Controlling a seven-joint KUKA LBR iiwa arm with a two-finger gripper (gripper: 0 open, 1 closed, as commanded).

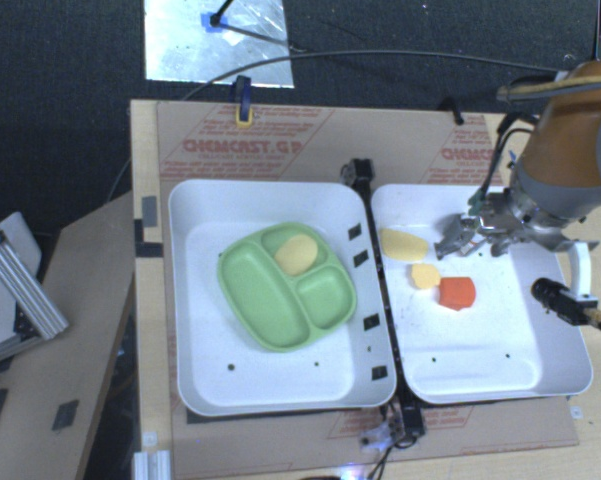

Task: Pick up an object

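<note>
Presently, right bin [500, 373]: tool [467, 234] hangs over its upper part, fingers apart, nothing between them. Nearest items lie toward the left bin and lower — a pale yellow piece [404, 244] just beside the fingertips, long axis roughly across the view; a small yellow lump [425, 276] below it; an orange block [457, 293] touching that lump, lowest of the three. Likely candidate: the pale yellow piece.

A robotics lab. The bench [310, 133] wears protective board and carries two white bins [280, 388]. Aluminium framing [20, 288] stands at its left edge.
</note>
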